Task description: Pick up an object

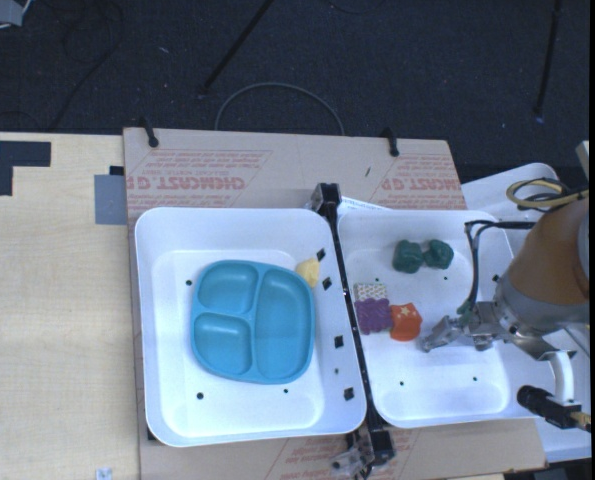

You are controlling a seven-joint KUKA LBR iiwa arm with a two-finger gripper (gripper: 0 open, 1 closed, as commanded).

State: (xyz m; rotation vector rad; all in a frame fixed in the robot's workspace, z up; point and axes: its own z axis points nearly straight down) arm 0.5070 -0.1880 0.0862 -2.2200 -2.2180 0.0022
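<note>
two white bins (pixel 167 268); one blue plate (pixel 252 320); one yellow bit (pixel 308 269); two green lumps (pixel 423 256); one purple piece (pixel 373 315); one orange block (pixel 405 322)

Lighting even and fairly bright overhead; you get soft, short shadows under the blue plate (pixel 254 320) and along the inner walls of the white bins (pixel 167 268). Mild glare whitens the bin floors. Floor behind the bench reads dark and underexposed. Overall focus slightly soft; fine detail on small objects is smeared.
</note>
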